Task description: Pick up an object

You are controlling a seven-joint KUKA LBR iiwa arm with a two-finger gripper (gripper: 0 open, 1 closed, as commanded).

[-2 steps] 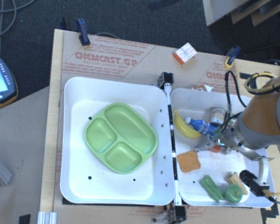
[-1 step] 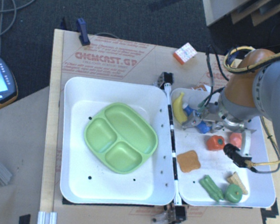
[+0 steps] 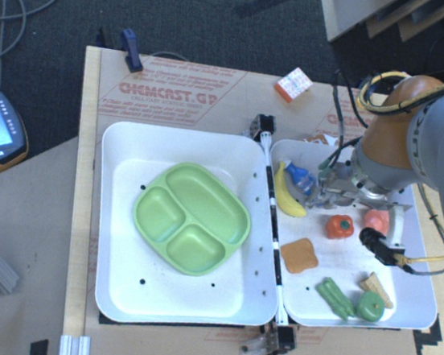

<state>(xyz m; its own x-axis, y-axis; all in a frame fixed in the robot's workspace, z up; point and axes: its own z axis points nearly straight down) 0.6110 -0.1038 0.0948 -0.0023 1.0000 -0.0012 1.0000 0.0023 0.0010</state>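
Two white bins sit side by side on the counter (image 3: 177,85). I see the jaws (image 3: 326,188) low in the right bin (image 3: 416,308), toward its 11 o'clock corner, just beside the banana (image 3: 287,197) and a blue item (image 3: 300,179); I cannot tell their spread. Tomato (image 3: 340,226), brown piece (image 3: 300,255) and green vegetable (image 3: 336,297) lie toward 6 o'clock. Left bin (image 3: 111,280) holds a green divided plate (image 3: 192,217).
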